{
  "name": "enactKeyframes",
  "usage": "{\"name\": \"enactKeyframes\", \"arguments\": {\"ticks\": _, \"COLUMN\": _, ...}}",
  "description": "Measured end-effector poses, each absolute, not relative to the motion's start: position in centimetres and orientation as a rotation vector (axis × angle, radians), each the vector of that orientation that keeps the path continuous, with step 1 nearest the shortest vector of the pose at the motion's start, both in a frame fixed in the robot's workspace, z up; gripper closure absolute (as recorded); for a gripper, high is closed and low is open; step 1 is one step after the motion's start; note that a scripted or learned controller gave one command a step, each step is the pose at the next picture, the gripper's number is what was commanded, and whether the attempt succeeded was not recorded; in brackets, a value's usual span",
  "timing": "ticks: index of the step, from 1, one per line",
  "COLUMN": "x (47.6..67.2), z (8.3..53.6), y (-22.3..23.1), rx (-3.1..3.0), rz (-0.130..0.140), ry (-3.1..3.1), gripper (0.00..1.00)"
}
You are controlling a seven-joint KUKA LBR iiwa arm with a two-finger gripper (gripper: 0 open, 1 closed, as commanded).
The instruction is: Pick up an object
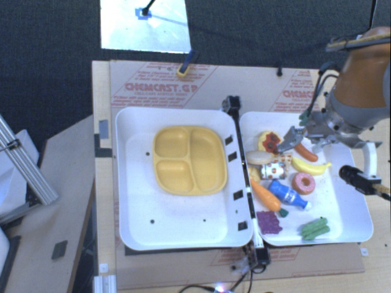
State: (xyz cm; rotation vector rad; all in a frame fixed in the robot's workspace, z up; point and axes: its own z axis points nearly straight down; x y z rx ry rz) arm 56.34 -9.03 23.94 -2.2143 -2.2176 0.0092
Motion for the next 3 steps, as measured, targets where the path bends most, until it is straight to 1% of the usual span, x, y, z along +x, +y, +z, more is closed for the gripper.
{"name": "enactKeyframes", "arguments": {"ticks": 1, "x": 56.6, "z": 24.5, "y": -9.0, "rx": -2.219, "rz": -0.002, "ry": -2.226, "gripper": 0.00}}
{"name": "enactKeyframes", "arguments": {"ticks": 2, "x": 56.1, "z": 18.2, "y": -9.1, "rx": -2.218, "rz": 0.004, "ry": -2.220, "gripper": 0.00}}
{"name": "enactKeyframes", "arguments": {"ticks": 3, "x": 55.8, "z": 13.7, "y": -8.3, "rx": -2.219, "rz": 0.002, "ry": -2.220, "gripper": 0.00}}
